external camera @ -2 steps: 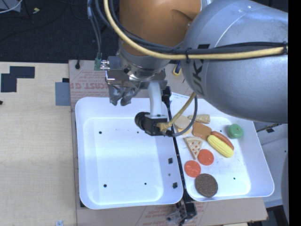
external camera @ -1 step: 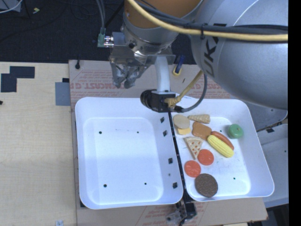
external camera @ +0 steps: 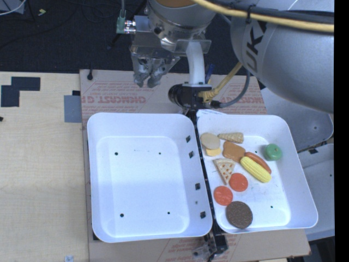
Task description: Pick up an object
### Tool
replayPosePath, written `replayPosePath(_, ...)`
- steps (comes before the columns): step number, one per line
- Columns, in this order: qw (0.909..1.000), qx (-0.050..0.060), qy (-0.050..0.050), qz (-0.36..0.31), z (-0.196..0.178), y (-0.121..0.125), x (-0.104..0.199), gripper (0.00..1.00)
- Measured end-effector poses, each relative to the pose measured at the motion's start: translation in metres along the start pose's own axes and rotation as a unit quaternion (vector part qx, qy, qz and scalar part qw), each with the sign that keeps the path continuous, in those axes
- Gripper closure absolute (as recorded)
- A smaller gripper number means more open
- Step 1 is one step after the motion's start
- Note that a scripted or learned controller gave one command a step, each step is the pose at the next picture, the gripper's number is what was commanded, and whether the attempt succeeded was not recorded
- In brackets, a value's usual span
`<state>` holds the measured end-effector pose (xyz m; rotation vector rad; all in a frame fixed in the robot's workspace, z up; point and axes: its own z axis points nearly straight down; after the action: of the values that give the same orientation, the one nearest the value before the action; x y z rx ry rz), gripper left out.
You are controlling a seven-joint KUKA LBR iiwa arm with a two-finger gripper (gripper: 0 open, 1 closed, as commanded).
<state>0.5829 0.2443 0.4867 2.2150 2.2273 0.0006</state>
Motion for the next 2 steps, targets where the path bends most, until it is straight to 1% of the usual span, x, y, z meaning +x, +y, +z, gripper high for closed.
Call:
replayPosePath(1,1.0,0.0,0.0,-0.001,-0.039,0.009,0.0,1.0)
replayPosePath(2,1.0,0.003,-0.001,0.001,-0.051,-0.017,-0.005,1.0)
